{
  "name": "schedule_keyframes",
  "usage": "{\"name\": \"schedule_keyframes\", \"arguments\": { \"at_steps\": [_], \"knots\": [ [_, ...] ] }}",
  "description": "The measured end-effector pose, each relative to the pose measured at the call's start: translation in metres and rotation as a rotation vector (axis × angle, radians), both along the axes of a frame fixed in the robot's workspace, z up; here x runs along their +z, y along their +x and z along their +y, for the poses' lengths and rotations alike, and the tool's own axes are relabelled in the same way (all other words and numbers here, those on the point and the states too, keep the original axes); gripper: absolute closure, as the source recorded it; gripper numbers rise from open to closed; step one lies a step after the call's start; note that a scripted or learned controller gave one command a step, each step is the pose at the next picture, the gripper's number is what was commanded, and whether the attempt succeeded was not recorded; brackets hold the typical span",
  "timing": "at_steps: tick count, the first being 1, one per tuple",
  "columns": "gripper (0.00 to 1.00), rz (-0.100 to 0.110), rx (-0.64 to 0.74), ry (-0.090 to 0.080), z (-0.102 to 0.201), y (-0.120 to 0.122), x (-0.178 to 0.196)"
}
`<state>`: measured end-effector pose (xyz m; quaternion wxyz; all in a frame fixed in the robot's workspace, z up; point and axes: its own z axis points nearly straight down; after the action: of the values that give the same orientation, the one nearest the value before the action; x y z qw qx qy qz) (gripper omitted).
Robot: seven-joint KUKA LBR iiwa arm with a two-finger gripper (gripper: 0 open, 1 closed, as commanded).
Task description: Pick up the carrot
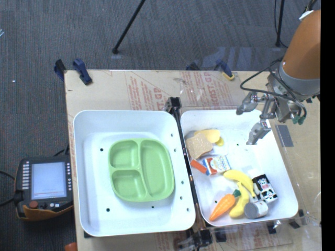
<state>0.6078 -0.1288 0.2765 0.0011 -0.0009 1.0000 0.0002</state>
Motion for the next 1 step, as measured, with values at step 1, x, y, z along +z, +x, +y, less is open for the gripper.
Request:
{"name": "schedule_keyframes", "arguments": {
  "at_steps": [1],
  "knots": [
    [0.0, 0.009, 0.312, 0.004, 0.001, -0.0859, -0.1676]
  ]
}}
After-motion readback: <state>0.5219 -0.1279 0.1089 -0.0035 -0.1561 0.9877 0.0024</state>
